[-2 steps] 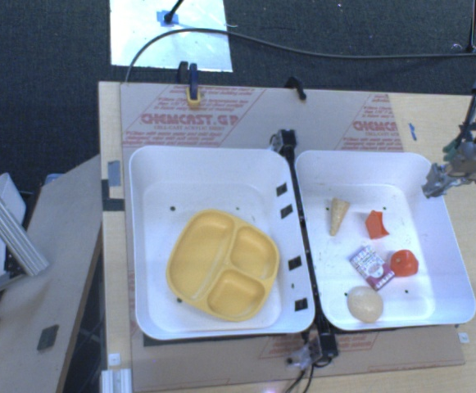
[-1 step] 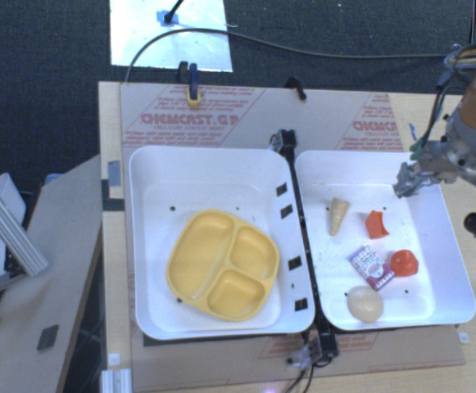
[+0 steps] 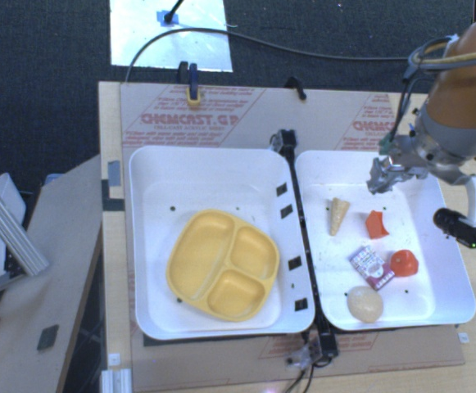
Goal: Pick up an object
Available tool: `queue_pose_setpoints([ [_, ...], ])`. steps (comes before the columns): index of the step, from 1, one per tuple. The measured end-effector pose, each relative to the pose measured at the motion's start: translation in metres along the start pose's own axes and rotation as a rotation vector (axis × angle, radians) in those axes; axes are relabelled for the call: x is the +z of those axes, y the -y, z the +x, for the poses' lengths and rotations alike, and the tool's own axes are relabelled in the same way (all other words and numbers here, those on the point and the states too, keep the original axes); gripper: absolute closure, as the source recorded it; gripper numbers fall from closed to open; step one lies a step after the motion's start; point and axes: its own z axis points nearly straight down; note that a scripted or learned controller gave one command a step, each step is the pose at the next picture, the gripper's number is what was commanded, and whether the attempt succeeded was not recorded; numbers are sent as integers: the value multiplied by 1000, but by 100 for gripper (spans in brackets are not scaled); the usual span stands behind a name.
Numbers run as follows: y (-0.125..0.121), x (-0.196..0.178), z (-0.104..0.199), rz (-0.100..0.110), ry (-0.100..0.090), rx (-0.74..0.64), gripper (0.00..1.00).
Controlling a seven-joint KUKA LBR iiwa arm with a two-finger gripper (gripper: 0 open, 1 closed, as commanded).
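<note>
Nothing is picked yet, as I read it: the cone-shaped piece [image 3: 337,215], the orange wedge [image 3: 376,224], the red-and-white packet [image 3: 369,267], the red tomato-like piece [image 3: 404,262] and the pale round ball [image 3: 365,304] all lie loose on the floor of the right bin [image 3: 446,305]. My pincer [image 3: 383,175] hangs over that bin's far end, just beyond the cone, with nothing between its tips, though I cannot tell how wide it stands. So the whole grasp and lift is left, I judge; the left bin [image 3: 151,219] holds a yellow divided tray [image 3: 223,264] on the worktop [image 3: 213,117].
</note>
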Motion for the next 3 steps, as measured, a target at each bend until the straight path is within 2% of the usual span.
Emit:
queue_pose_setpoints([
  [2,-18,18,108,0,-1,0,100],
  [3,-12,35,163,3,-1,1,100],
])
